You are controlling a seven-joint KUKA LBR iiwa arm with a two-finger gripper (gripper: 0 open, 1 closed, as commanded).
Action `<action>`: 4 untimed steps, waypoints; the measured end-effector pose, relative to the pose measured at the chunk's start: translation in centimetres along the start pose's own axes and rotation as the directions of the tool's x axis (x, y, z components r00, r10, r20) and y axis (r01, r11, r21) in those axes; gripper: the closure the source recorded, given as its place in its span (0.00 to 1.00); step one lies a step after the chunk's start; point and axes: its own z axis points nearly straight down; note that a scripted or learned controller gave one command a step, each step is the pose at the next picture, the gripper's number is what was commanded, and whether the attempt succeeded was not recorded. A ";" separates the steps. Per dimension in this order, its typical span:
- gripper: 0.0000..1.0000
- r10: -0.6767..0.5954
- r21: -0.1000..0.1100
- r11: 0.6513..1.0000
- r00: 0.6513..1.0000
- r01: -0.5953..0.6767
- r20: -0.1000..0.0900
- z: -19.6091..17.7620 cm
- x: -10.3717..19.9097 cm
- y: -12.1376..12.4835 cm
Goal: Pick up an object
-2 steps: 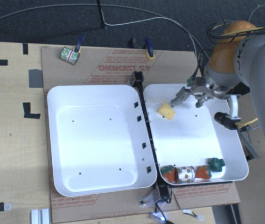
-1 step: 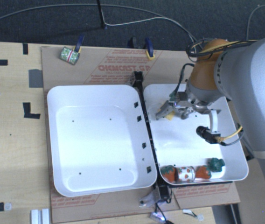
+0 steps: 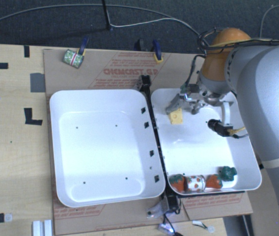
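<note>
Right bin (image 3: 247, 154), upper part: the claw (image 3: 184, 107) hangs low over the floor of the bin, its two fingers apart with nothing between them. A yellow block (image 3: 177, 117) lies just below the finger nearer the frame's centre, touching it or very close; which cannot be told. It is judged not gripped. The claw's low, spread stance fits an approach to this block, the nearest thing to it.

Right bin, lower edge: four small items in a row against the wall, well apart from the claw. From the left they are a green-and-orange piece (image 3: 177, 181), a white can with red marks (image 3: 195, 183), an orange piece (image 3: 213, 182) and a green piece (image 3: 227, 172). Crowded against the wall, they are judged harder to grasp cleanly.

Left bin (image 3: 56, 132): bare white floor.

Bench (image 3: 12, 156), upper left of the frame: a small green-and-white item (image 3: 73, 58) lies outside both bins.
</note>
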 end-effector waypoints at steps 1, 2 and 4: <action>0.00 -0.001 0.001 1.000 1.000 0.001 -0.001 0.0 3.1 -2.7; 0.00 0.002 -0.002 1.000 1.000 -0.002 0.001 -5.2 -0.4 -2.4; 0.00 0.004 0.000 1.000 1.000 -0.004 0.001 -0.1 -4.7 -2.8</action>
